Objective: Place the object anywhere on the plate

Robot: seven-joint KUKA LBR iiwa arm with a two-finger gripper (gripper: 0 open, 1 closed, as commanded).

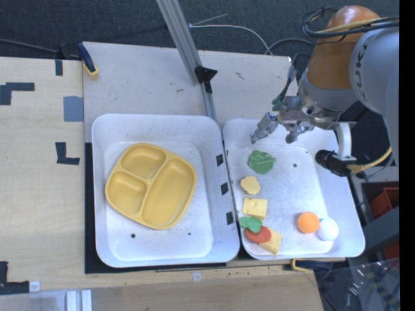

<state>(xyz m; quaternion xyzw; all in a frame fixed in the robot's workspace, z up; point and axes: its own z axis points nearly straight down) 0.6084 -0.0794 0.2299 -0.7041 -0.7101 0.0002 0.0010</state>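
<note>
Where the arm [350, 50] comes in from the right, its grey body and orange band run off the edge of the view, so only the wrist end can be followed. Its claw [280, 131] hangs over the far rim of the right bin [337, 193] with the two fingers spread apart and nothing between them; the fingertips [261, 133] look dark and slightly blurred against the white.

Just below the claw, inside that bin, lies a green leafy piece [261, 162], apart from the fingers. Further toward the near side sit a small yellow lump [250, 186] and a yellow block [255, 207], close together. At the near rim, a red and green piece [254, 230] overlaps a yellow wedge [272, 242], and how they are stacked is hard to make out. An orange ball [308, 222] and a white ball [328, 229] sit side by side in the bin's near right corner, seemingly touching.

Over in the left bin [110, 238] the yellow plate [151, 184], divided into compartments, lies tilted at an angle with nothing on it. A metal pole [181, 34] crosses the tabletop [130, 76] behind the bins, its top cut off by the frame. A black cylinder [332, 162] juts out beside the right bin; what it belongs to I cannot tell.
</note>
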